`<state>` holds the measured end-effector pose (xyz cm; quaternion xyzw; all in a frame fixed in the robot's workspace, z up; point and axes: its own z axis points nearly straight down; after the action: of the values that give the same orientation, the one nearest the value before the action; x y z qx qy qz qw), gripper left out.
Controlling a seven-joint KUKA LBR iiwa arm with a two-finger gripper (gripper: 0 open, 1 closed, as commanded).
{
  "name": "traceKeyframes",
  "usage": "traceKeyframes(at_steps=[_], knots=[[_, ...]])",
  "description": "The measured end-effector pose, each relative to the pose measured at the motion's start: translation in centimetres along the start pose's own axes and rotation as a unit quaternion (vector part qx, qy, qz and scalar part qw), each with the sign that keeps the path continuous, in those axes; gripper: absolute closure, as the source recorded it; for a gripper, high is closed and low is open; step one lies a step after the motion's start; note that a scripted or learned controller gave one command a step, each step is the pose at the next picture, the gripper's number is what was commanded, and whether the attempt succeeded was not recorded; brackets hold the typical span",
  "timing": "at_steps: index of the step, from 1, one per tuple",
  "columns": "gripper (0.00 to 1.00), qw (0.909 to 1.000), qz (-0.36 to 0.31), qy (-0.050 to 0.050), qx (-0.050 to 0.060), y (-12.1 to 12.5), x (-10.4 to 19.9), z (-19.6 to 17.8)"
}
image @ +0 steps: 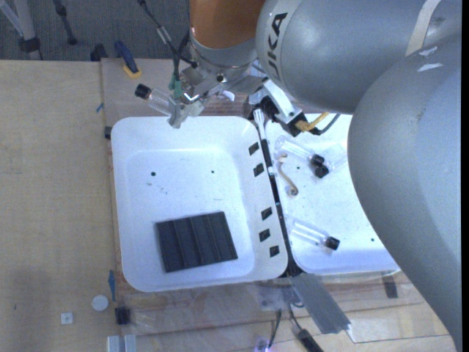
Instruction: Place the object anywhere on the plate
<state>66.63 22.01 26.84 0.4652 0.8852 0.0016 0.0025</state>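
Camera view, hand (178, 107) grasping clear black-capped tube (155, 98), dark ribbed plate (196, 241) below

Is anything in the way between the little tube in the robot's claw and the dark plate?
Nothing visible. The gripper holds the clear tube over the left bin's far rim; bare white floor lies before the dark plate.

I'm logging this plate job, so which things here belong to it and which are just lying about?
Job: dark ridged plate; gripper; clear tube at the gripper.
Lying about: upper capped tube; lower capped tube; curved tan piece; white disc.
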Motion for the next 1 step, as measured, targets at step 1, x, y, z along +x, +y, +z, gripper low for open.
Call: traceKeyframes(at_steps=[1], knots=[[0.00, 1.0000, 0.000, 0.000, 0.000, 0.00, 0.00, 0.01]])
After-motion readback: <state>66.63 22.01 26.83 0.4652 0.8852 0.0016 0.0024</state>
